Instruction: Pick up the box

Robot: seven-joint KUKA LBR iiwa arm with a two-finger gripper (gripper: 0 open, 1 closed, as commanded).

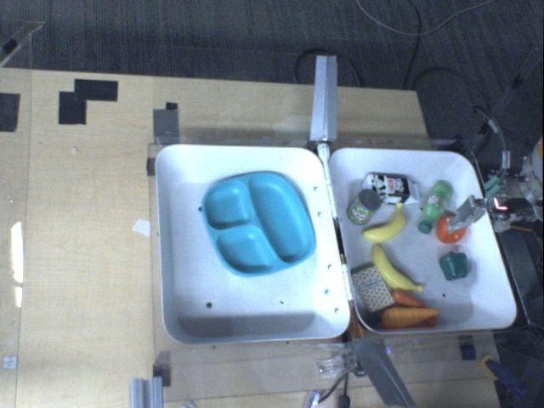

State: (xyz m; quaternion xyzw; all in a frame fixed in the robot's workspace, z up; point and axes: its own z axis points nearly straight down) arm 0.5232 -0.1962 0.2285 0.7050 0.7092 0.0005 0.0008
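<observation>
The jaws (469,212), state impossible to tell, hover just beside the red tomato (450,232); the box (388,185) lies well left.

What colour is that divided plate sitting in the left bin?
Bright blue. The divided plate shows plainly in the camera view, lying in the white left bin.

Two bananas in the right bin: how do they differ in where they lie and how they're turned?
The upper banana lies mid-bin below the can, curving up toward the right. The lower banana lies nearer the front, beside the patterned box, slanting down toward the carrots. Both are yellow, similar in size, and lie flat in the right bin.
</observation>
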